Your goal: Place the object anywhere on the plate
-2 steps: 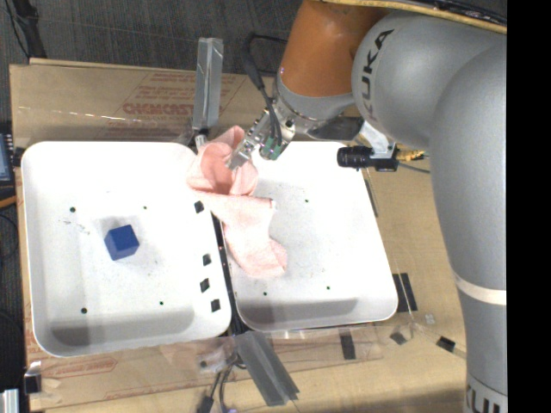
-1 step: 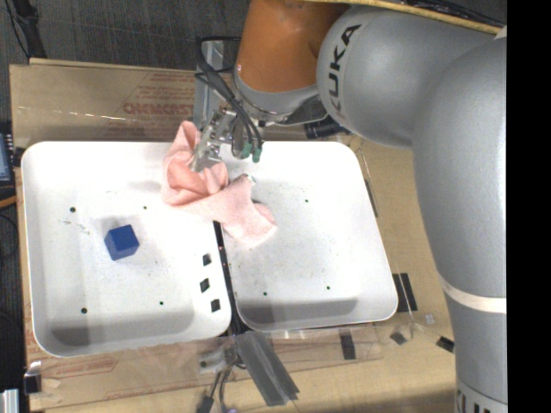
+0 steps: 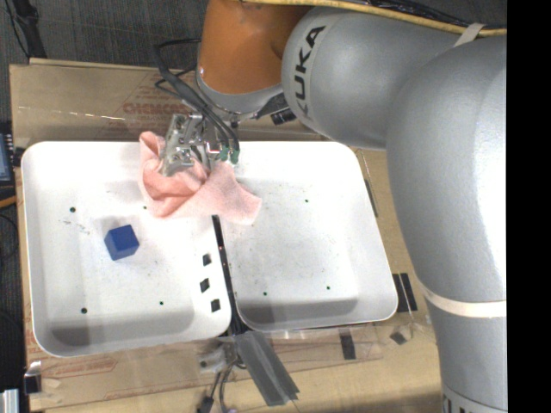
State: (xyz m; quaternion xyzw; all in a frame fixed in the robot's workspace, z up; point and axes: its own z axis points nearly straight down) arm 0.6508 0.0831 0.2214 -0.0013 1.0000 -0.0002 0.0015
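Observation:
A pink cloth (image 3: 200,192) lies bunched at the back of the bins, across the divide between the left bin (image 3: 52,231) and the right bin (image 3: 301,256). My gripper (image 3: 179,163) points down into the cloth's upper left part. Its metal fingers are shut on a gathered fold, and the fabric rises up around them. One corner of the cloth trails down and right over the divide. A small blue cube (image 3: 121,241) sits on the left bin's floor, apart from the cloth and forward-left of the gripper.
The arm's orange band (image 3: 241,41) and grey body (image 3: 413,101) cover the back right of the bench. Black cables (image 3: 176,80) hang beside the wrist. Brown cardboard (image 3: 77,101) lies behind the bins.

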